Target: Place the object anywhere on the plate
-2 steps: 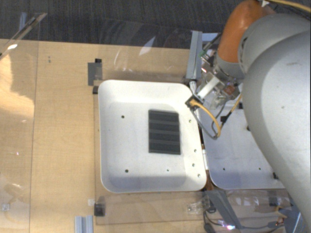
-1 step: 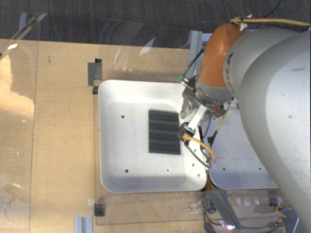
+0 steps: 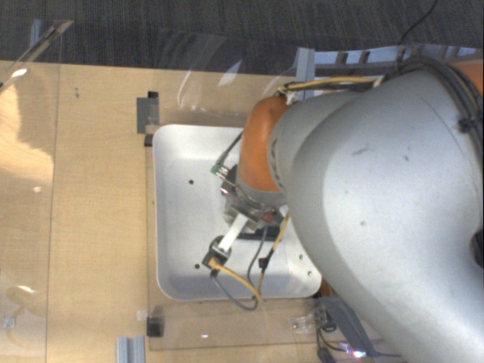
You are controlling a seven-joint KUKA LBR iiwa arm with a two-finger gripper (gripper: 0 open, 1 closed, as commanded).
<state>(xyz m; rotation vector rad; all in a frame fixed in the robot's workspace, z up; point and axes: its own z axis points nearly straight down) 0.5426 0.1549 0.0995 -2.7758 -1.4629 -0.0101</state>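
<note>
The grey arm, orange-banded, reaches from the right over a shallow white bin on the wooden desk; its gripper hangs inside, grip impossible to tell.

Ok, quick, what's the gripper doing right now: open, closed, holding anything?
Gripper: cannot be told; the arm covers most of it above the white bin.

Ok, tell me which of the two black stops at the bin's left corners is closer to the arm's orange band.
The upper stop, at the white bin's top-left corner; the lower stop sits farther from the orange band.
</note>
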